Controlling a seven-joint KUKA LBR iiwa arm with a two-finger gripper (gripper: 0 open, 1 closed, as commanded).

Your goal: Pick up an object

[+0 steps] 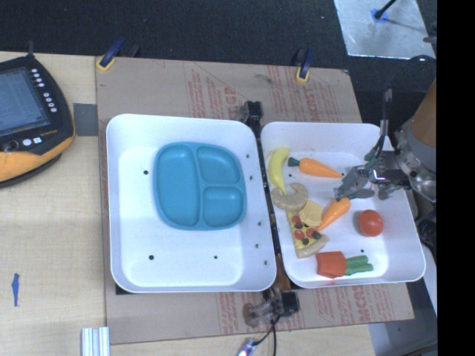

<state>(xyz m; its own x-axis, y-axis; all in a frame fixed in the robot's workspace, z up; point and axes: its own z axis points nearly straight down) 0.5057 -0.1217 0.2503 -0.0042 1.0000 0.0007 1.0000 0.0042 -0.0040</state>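
While hovering over the right bin (401,269), middle right of frame, gripper (355,186) sits just above the carrots, nothing seen between its tips; whether jaws stand wide or narrow, cannot tell. Best bet for the pick, by judgement: lower carrot (335,213), lying at a slant just below the tips. Should come straight down, close across the narrow width, avoid the pizza slice (303,236) touching its lower end. Upper carrot (320,169), to the left of the tips, a fair second choice. Tomato (369,222) round, likely to roll out of a pinch. Banana (277,168) against the bin's left wall, awkward to reach.

Largest to smallest beyond that: pale wood bench (52,236) under brown cardboard (223,87), clamped at top by blue-and-yellow clips (303,64). Left bin (126,258), centre of frame, holding a blue divided plate (200,185). Teach pendant (30,121) at upper left. Dark floor across the top.
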